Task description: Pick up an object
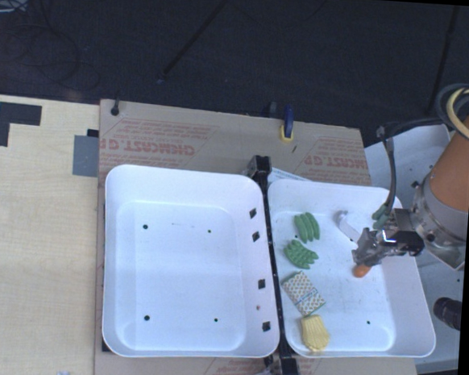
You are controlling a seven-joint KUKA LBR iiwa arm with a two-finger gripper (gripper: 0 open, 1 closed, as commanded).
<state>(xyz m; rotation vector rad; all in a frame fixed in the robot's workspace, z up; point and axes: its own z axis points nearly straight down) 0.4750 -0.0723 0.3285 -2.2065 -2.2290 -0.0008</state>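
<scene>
Arm [449, 179]: grey, with an orange band above the wrist, entering from the right edge of the view.
Wrist [435, 227]: angled down and leftward, with a cable looping over it.
Hand [366, 254]: dark, at the arm's left end, lowered and pointing down-left; finger position too small and dark to judge.

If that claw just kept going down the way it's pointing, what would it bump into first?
Most likely the small orange object right under the gripper, then the right bin floor; depth is hard to judge from above.
</scene>
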